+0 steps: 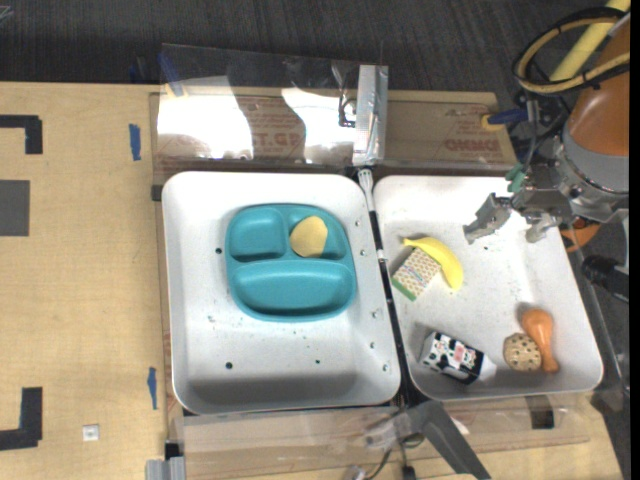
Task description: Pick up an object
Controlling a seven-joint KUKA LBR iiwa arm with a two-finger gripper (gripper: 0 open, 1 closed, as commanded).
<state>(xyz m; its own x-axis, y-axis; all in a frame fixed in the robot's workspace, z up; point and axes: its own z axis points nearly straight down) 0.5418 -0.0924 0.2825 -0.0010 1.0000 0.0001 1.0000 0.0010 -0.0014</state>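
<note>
Objects for picking lie in the right bin, all on the near side of the tool and apart from it. Closest below the tool: one yellow banana, curved, its lower edge touching one small box with a green and tan printed face, tilted. Further toward the front edge: one black-and-white patterned carton, lying on its side. To its right, one round tan biscuit with dark specks, touching one orange drumstick-shaped toy. Count in this bin: five items.

Tool: two grey fingers spread apart, nothing between them, poised over the back part of the right bin. Grey arm with an orange band enters from the right.

Left bin, well to the left of the tool: one teal divided plate with three compartments. One round yellow piece, lemon-like, sits in its upper right compartment.

Two white bins, side by side, edges touching at the centre. Both floors speckled with small dark marks. Worktop is light plywood with black tape corners and short blue tape strips. A clear plastic sheet stands behind the left bin, with glare on it. Dark carpet lies beyond. Yellow and black cables loop at the upper right.
</note>
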